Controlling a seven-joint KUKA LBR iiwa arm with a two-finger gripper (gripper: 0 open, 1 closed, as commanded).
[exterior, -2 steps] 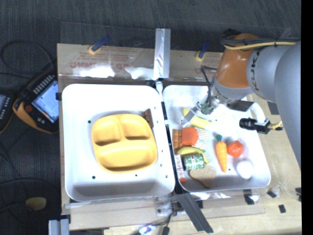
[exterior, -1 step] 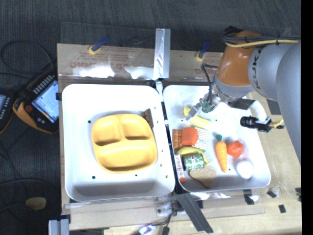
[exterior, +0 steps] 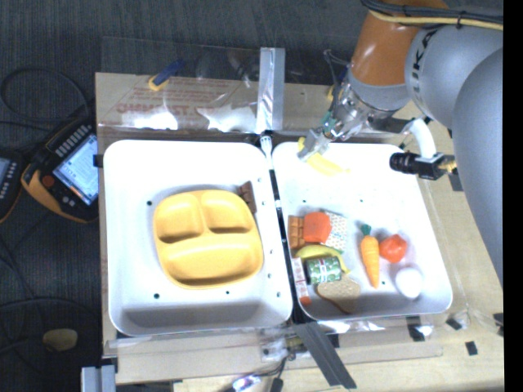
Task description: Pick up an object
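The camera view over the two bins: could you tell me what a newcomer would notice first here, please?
The bright yellow divided tray lying in the left bin draws the eye first. Next comes the cluster of toy food at the near end of the right bin, with an orange carrot, a red tomato and a white egg. Above the right bin's far edge hangs the gripper, beside a small pale yellow piece.

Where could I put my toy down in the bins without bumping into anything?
Right bin: bare floor in its upper middle, between the gripper and the carrot. Its lower part is crowded with carrot, tomato, egg and other toy food. Left bin: the yellow tray takes the middle; bare strips run along the top, left and bottom walls.
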